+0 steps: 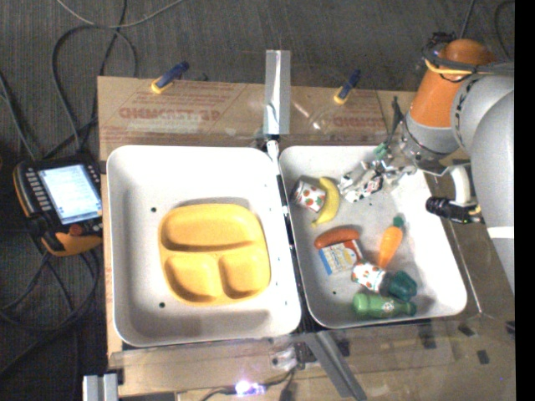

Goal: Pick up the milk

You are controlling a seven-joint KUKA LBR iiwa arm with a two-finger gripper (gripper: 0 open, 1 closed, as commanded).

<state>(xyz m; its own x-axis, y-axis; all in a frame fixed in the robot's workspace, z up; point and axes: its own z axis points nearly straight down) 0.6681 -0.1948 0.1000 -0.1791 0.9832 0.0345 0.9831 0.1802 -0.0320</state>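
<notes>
Hovering gripper (365, 182) over right bin (456, 295), above milk (337, 259).

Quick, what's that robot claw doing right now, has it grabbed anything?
Gripper: low in the right bin, by its back wall; whether it is open, shut or holding anything cannot be told.

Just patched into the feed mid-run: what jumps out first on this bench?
The yellow divided tray in the left bin stands out first. Next, the toy food crowded in the right bin: a banana, a carrot, a blue-and-white milk carton. The end effector hangs over that bin's far edge, apart from the milk.
</notes>
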